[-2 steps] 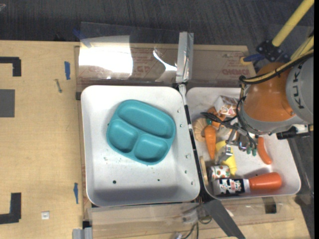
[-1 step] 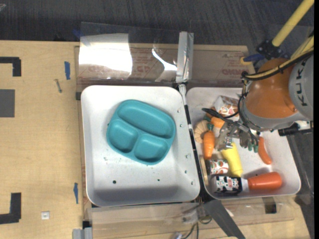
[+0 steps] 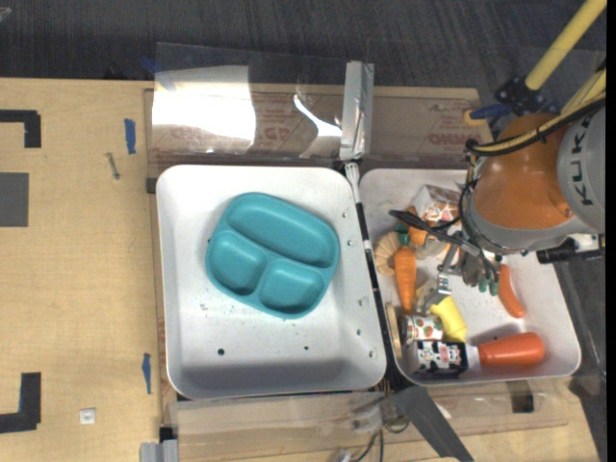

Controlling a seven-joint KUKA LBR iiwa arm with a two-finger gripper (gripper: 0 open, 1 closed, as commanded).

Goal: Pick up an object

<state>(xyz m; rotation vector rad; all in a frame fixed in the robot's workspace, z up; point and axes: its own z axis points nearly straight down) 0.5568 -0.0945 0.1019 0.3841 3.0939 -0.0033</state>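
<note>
Several toys crowd the right bin (image 3: 568,349). Nearest is a yellow toy (image 3: 449,318), just below-left of the hand (image 3: 460,263), its long axis running down-right; a carrot (image 3: 406,275) stands upright beside it. Whether the hand is spread or pressed together, I cannot tell.

We read the black letters "KU" on the grey robot arm (image 3: 585,176), at our view's right edge.

light: bright, even | glare: clear plastic sheet (image 3: 207,114) | shadows: soft | focus: slightly soft
</note>
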